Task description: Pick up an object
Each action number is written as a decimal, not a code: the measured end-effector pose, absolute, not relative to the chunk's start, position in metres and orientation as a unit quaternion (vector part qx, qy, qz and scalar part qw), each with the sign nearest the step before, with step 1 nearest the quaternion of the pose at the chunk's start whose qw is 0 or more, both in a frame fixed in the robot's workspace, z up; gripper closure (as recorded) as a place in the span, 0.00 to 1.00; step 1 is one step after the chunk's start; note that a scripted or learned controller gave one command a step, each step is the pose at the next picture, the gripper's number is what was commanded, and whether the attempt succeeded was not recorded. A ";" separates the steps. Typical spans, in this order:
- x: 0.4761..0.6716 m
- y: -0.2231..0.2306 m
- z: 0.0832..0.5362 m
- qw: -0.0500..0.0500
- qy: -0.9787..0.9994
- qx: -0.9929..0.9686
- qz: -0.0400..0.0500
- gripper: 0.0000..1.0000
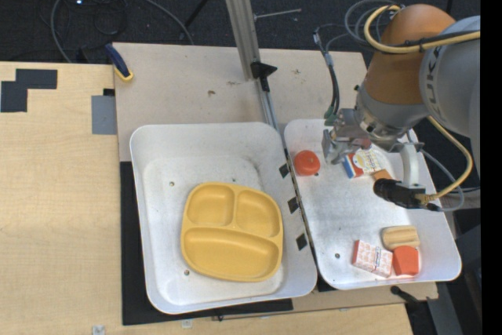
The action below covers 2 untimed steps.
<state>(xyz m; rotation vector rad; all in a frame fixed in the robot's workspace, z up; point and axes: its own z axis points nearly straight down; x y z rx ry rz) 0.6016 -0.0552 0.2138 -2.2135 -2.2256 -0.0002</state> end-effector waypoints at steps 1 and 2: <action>0.599 -0.006 0.225 0.001 -0.709 -0.705 0.000 1.00; 0.604 0.049 0.216 0.001 -0.709 -0.705 0.000 1.00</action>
